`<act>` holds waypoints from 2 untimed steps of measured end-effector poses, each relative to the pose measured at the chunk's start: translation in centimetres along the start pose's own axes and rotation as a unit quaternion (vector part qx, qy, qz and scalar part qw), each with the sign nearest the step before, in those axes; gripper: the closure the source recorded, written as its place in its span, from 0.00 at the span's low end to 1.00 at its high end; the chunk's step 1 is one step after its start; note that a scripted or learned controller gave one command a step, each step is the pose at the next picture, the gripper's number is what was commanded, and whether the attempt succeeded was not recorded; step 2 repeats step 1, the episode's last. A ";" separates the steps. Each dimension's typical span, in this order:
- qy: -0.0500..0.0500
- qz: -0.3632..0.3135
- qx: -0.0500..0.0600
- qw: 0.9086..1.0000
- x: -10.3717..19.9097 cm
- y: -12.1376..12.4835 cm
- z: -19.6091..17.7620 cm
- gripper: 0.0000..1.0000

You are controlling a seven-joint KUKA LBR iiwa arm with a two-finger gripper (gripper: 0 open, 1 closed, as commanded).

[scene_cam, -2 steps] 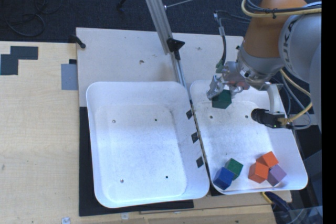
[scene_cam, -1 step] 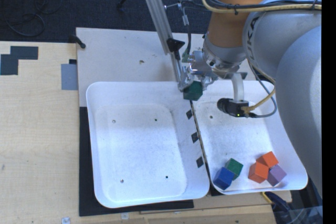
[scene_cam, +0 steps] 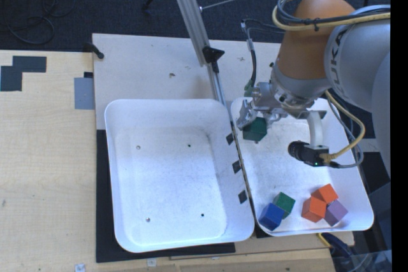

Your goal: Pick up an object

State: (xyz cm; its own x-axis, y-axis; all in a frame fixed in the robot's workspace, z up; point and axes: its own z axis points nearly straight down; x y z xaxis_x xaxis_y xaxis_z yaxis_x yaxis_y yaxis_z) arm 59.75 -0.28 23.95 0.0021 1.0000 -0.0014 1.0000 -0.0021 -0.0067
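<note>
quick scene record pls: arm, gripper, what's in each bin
arm: grey KUKA arm, reaching in from the right, wrist over the right bin
gripper: gripper above the right bin's far left part, a dark green block seen between its fingers
right bin: right bin has a blue cube, green cube, two orange cubes and purple cube clustered at its near end
left bin: left bin, no blocks seen in it
divider: bins sit side by side, rims meeting in the middle
</note>
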 end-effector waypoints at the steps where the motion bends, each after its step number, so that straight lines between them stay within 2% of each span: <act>1: 0.002 -0.003 0.003 1.000 6.0 -9.3 2.2 1.00; 2: 0.002 -0.003 0.003 1.000 6.0 -9.3 2.2 1.00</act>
